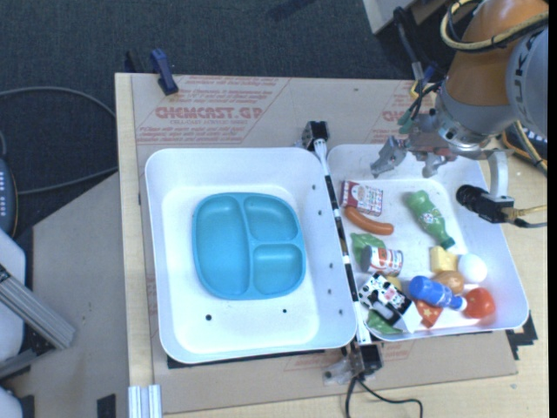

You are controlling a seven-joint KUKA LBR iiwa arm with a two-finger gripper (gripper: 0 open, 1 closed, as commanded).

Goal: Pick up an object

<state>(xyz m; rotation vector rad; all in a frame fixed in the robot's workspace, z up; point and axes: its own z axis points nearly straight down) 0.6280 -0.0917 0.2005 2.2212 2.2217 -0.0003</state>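
Note:
My gripper [408,164] hangs over the back of the right bin [513,279], its two fingers [384,160] spread open with nothing between them. Just below it in the bin lie a red and white carton [363,198], a sausage [369,224] and a green bottle [429,216]. Toward the front sit a small can [380,258], a black and white cow toy [384,296], a blue bottle [432,291], a yellow block [442,258], a white egg [473,268] and a red tomato [479,303].
The left bin [174,181] holds a blue divided plate [251,244]. A black clip [314,132] sits at the back where the bins meet. The arm's orange band [492,37] rises at the upper right. A blue clamp [163,70] sits on the board's far left corner.

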